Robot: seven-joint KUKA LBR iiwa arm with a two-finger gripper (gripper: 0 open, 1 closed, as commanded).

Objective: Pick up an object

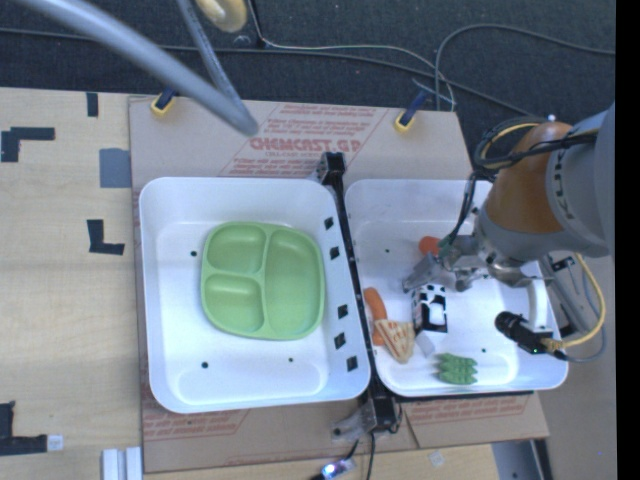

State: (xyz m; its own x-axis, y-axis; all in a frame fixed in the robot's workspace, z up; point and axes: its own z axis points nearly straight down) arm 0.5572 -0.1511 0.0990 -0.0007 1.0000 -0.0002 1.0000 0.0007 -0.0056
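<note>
The light is bright and even, falling from above, with a cool, slightly bluish cast. The two white bins take it strongest and their floors look washed out, close to overexposed, while the dark surface beyond the table's far edge stays dim. Shadows are soft and short: a faint grey one lies under the green plate and along the bins' inner walls. The whole picture is somewhat soft and grainy, so small items in the right bin lack crisp outlines. A grey bar crossing the top left corner is heavily out of focus.
</note>
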